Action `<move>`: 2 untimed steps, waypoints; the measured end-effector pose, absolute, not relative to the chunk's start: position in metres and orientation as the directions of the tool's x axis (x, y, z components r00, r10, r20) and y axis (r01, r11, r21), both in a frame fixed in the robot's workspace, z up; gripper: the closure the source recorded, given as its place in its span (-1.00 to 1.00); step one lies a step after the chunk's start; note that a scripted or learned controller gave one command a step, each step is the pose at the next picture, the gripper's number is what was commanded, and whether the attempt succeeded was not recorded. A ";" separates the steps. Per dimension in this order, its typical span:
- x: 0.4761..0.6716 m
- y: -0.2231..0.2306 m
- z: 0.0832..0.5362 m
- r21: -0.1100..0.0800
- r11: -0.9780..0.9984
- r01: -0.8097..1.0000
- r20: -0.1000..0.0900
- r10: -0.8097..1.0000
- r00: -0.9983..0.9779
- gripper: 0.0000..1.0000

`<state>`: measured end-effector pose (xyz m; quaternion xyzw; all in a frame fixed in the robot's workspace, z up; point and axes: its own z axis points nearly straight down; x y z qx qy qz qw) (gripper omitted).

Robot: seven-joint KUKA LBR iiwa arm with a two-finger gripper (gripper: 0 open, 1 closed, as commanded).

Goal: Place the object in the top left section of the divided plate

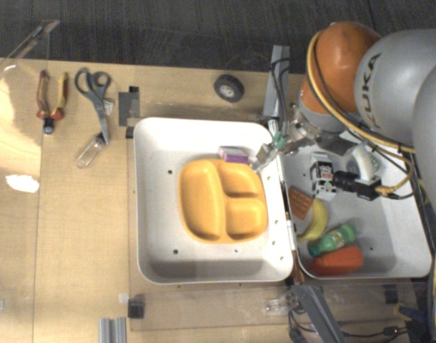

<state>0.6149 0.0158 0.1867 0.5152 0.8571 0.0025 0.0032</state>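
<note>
Floor: dark grey carpet (168, 13) runs along the top, beyond the bench's far edge.
Bench: pale wood (68, 249), with a seam running down its left part.
Light: a bright glare patch (11, 131) on the bench's left side; a small white spot (21, 184) below it, perhaps a reflection or a scrap.
Tools on bench: red-handled pliers (50, 100) and grey scissors (96, 98) at upper left, apart.
Far edge: a black tape roll (229, 87).
</note>
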 end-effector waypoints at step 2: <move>0.581 0.008 0.285 0.009 0.680 0.733 -0.007 0.733 -0.680 1.00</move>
